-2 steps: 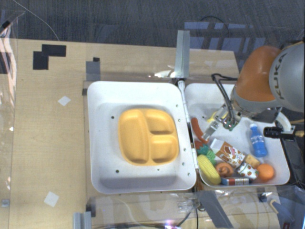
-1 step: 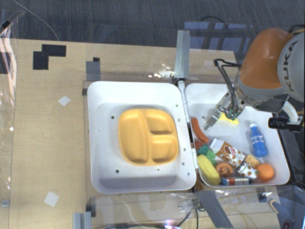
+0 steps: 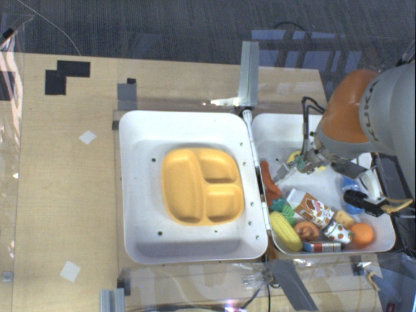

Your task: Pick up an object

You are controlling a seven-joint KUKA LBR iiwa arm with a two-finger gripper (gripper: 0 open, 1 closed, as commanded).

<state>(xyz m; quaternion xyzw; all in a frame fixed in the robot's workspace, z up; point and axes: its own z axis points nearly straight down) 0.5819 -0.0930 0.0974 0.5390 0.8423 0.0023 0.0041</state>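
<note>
My gripper (image 3: 301, 162) hangs low in the right bin (image 3: 279, 130), in its middle, under the grey arm with the orange band (image 3: 344, 116). A small yellow-green thing (image 3: 296, 156) shows right at the gripper's tip; I cannot tell whether it is held. Just in front of the gripper lie several toys: a red-orange pepper (image 3: 268, 182), a green piece (image 3: 281, 207), a printed snack packet (image 3: 313, 210), a yellow corn cob (image 3: 285, 230), an orange ball (image 3: 363, 234) and a blue piece (image 3: 354, 199).
The left bin (image 3: 140, 174) holds a yellow divided plate (image 3: 200, 186) at its centre. A metal post (image 3: 249, 73) stands at the back between the two bins. Wooden bench top (image 3: 65, 194) stretches to the left.
</note>
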